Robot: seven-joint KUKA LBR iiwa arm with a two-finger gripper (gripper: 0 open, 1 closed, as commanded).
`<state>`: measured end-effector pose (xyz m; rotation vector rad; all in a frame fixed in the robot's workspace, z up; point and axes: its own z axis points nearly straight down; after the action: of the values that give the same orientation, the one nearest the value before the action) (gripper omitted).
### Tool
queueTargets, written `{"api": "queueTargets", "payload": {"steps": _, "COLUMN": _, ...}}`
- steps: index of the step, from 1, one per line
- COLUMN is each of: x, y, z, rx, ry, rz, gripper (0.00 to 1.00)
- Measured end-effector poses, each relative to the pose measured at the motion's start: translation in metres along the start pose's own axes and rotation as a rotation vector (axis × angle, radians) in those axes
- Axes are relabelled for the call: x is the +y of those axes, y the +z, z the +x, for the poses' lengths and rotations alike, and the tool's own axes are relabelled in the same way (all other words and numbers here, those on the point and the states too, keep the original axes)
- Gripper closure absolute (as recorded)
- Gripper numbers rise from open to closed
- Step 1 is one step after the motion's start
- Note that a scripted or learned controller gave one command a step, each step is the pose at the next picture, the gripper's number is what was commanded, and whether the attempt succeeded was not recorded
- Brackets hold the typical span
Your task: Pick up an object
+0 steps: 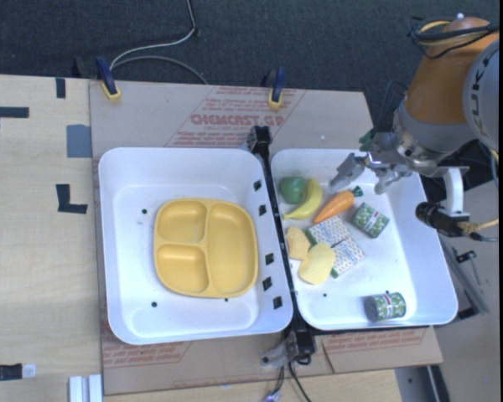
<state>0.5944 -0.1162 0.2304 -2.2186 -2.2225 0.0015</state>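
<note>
Tool (pixel 370 172) spread open over right bin (pixel 427 249), fingers (pixel 349 171) apart, gripping nothing, poised just above carrot (pixel 333 206). Beside carrot: banana (pixel 306 203) and green fruit (pixel 292 188) touching; small green can (pixel 370 219) to its right; patterned packets (pixel 339 244) and pale yellow pieces (pixel 316 264) below. Second can (pixel 386 306) apart, near front wall. Left bin (pixel 121 224) carrying yellow divided plate (pixel 206 247). Both bins resting on cardboard sheet (pixel 226 115) clamped to wooden bench (pixel 25 249); dark carpet (pixel 235 15) beyond. Arm (pixel 453 90) cut off at right edge.
</note>
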Motion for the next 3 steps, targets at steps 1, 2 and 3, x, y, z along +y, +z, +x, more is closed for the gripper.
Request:
{"api": "queueTargets", "payload": {"steps": 1, "x": -0.022, "y": 0.132, "z": -0.012, "rx": -0.001, "ry": 0.002, "rz": -0.010, "gripper": 0.00}}
{"api": "queueTargets", "payload": {"steps": 2, "x": 0.001, "y": 0.144, "z": 0.020, "rx": 0.000, "ry": -0.001, "rz": -0.005, "gripper": 0.00}}
{"api": "queueTargets", "payload": {"steps": 3, "x": 0.004, "y": 0.130, "z": 0.019, "rx": -0.004, "ry": -0.002, "rz": -0.017, "gripper": 1.00}}
